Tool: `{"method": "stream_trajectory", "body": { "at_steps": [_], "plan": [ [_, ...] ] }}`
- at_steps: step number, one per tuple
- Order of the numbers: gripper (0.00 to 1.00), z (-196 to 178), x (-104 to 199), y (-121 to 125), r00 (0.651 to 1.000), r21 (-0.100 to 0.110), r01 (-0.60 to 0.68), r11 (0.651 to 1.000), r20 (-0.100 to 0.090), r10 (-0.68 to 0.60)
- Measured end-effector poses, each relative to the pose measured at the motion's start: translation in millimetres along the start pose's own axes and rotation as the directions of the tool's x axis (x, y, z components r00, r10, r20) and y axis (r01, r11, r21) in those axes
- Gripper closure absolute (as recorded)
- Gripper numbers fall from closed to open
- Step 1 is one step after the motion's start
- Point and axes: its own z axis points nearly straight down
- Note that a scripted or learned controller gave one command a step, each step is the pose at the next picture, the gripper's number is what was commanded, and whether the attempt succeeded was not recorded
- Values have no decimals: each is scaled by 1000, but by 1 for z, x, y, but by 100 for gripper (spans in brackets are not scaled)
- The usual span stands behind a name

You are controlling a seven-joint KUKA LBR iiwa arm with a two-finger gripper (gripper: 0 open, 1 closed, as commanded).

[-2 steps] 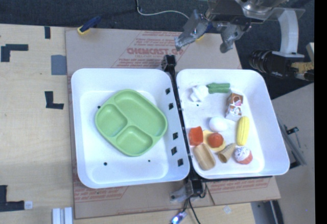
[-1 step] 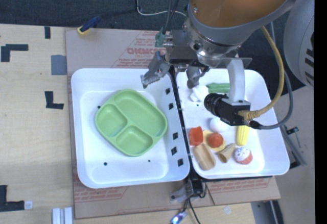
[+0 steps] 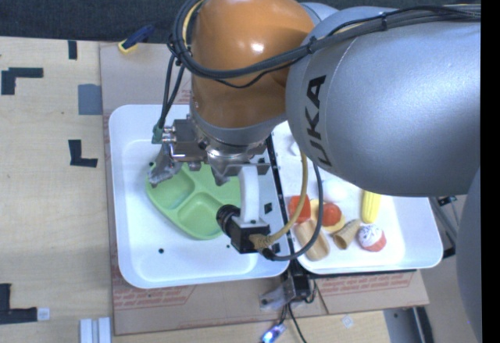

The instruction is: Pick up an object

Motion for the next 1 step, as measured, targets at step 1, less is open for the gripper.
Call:
{"method": "stream_trajectory", "body": {
  "at_steps": [1],
  "plan": [
    [100, -18, -2, 2, 1000, -13, -3, 1000, -5, 3]
  ]
}}
